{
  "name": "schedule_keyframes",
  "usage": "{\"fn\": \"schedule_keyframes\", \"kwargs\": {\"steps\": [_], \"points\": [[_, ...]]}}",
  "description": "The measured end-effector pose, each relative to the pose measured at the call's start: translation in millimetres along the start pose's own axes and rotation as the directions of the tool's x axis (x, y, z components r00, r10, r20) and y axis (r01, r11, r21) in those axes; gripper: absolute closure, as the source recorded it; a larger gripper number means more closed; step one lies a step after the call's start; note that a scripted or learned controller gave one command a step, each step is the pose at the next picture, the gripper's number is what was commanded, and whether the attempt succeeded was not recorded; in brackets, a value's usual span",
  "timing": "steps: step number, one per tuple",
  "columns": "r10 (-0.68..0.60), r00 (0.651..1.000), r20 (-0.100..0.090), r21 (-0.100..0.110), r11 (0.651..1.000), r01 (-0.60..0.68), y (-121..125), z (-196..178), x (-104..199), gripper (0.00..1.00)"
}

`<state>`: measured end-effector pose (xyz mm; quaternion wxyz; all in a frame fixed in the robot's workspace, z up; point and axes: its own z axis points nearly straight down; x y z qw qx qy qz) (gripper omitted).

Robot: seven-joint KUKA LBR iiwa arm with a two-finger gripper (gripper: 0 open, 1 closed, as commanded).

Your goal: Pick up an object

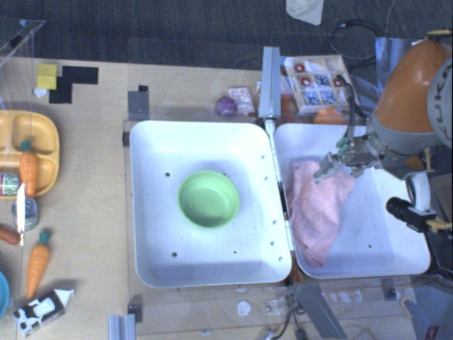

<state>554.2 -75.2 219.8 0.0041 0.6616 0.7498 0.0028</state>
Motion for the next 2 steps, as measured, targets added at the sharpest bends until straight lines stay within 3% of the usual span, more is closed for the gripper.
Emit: {"fn": "schedule_keyframes", "kwargs": {"steps": [1,2], "points": [[-0.13,0.991,-0.002,0.006,0.991,0.13,-1.5,106.1,-58.9,0.0],[-0.226,0.974,0.01,-0.012,0.974,0.226,-12.7,125.5,-51.5,0.0]]}}
